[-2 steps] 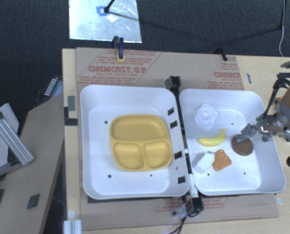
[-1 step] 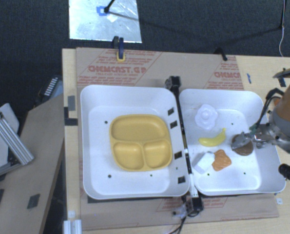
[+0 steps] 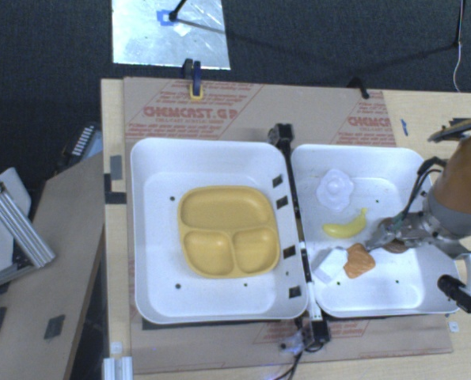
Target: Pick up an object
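Nearest you, by the front edge of the right bin (image 3: pixel 409 303), lies an orange-brown food-like piece (image 3: pixel 359 261), with a small white scrap (image 3: pixel 327 268) just beside it toward the divider. You can see the gripper (image 3: pixel 385 236) low inside this bin, reaching in from the right side, its tip between that orange-brown piece and the yellow banana (image 3: pixel 346 226) lying a little farther back. A clear, crumpled plastic item (image 3: pixel 335 188) sits toward the bin's back edge. The arm probably hangs low here because the pickable things cluster around the middle of this bin. The left bin (image 3: pixel 152 236) carries a yellow divided tray (image 3: pixel 223 232) at its centre, well apart from the arm. You cannot tell how the jaws stand; the tip is too blurred, and nothing visibly sits between them.
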You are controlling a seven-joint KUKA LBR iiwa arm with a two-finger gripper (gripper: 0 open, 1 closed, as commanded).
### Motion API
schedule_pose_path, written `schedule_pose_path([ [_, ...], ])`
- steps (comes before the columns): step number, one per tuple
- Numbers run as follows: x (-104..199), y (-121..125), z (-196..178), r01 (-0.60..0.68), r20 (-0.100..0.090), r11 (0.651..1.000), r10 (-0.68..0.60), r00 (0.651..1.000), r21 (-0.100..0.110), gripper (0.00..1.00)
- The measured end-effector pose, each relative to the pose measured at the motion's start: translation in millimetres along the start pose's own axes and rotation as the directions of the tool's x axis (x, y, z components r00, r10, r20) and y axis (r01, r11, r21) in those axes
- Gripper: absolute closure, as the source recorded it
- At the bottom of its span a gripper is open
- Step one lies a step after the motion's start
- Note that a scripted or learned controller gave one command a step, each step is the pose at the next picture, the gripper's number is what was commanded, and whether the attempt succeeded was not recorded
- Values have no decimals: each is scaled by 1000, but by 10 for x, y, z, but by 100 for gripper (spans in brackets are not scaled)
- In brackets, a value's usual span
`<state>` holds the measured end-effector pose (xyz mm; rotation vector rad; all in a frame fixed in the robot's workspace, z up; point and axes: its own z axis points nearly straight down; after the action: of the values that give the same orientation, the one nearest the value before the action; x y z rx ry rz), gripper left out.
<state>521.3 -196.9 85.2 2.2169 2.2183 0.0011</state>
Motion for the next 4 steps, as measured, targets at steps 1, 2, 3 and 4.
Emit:
schedule_pose_path([
  [1, -26, 28, -150, -1, 7, 1000, 1, 1000, -11, 100],
  [2, -82, 63, -771, 3, -1, 1000, -3, 1000, -1, 100],
  [3, -89, 82, -1278, 3, -1, 1000, -3, 1000, -2, 100],
  [4, 389, 178, -1363, 8, -3, 1000, -8, 1000, 1, 100],
])
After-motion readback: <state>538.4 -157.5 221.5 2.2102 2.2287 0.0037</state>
